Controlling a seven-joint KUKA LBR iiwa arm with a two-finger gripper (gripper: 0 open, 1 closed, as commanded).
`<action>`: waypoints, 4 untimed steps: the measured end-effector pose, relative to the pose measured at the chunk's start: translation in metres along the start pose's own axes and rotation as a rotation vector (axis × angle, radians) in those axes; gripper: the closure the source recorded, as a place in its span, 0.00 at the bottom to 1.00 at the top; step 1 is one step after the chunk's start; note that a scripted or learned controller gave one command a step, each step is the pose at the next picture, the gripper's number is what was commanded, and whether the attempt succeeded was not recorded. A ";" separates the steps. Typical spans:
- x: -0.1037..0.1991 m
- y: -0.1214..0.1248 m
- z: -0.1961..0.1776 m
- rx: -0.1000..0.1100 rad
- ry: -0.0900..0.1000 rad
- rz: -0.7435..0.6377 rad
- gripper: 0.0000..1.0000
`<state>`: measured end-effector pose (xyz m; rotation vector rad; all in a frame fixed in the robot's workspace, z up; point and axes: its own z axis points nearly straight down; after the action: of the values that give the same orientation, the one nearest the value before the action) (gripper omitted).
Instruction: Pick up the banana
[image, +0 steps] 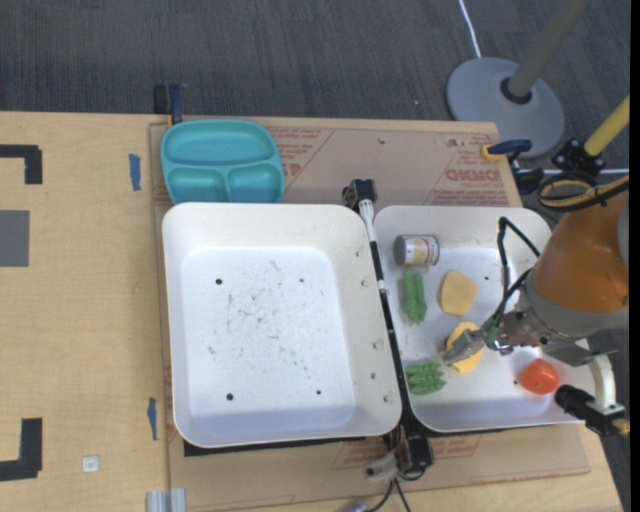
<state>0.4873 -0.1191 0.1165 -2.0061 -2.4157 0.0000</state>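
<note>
Camera view from above shows our hand (466, 345) low in the right bin (520, 415), its tips down on the banana (464, 348), a yellow piece near the bin's middle. We cannot tell whether the hand is spread or pinching the fruit, since the tips blend with it. Just above the banana lies a yellow wedge (459, 292), and to the left of that a green pod (413, 297). A second green pod (425, 377) lies below and left of the hand. A small tin can (417, 250) rests on its side near the bin's far wall. An orange-red ball (540, 376) sits to the right of the hand, near our arm. The left bin (190, 300) adjoins the right one, and a teal divided tray (222, 160) lies on the tabletop (70, 300) beyond it.
</note>
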 end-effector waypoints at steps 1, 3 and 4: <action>-0.017 0.034 0.031 -0.002 -0.001 0.382 0.00; 0.007 0.024 -0.032 -0.001 -0.001 0.710 1.00; 0.087 0.008 -0.068 0.000 0.000 1.084 1.00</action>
<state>0.4792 -0.0327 0.1842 -2.9644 -1.0353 0.0018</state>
